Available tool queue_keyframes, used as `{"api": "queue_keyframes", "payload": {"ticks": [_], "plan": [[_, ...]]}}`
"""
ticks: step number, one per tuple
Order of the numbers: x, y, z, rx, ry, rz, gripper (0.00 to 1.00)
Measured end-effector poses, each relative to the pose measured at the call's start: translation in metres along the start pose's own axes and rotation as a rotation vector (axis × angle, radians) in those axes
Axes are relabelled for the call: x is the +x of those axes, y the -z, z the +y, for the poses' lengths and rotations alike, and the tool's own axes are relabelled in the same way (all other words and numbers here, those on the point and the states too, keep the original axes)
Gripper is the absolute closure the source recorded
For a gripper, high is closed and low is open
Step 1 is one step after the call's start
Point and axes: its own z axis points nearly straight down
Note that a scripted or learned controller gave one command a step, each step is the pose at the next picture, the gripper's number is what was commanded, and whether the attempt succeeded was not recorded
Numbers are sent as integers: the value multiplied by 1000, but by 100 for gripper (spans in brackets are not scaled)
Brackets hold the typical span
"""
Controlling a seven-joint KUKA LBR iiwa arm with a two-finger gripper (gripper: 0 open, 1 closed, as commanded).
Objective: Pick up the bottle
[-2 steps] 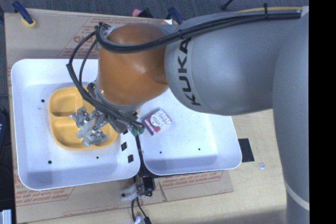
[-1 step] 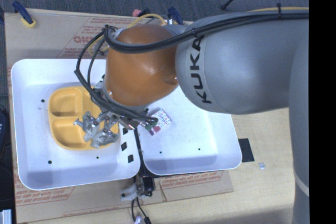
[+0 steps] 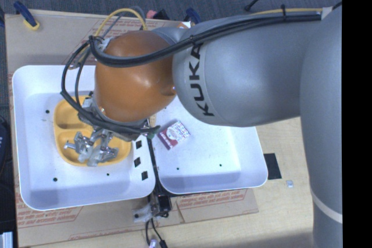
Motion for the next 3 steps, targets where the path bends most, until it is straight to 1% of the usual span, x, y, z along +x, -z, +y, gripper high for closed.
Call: {"api": "queue_keyframes", "payload": {"ticks": [1,2,3], "plan": [[-14,40,-51,1,198,-1,100],[-52,-2,-46,-2,241,0,100],[-27,1,9,-2,691,1,100]]}}
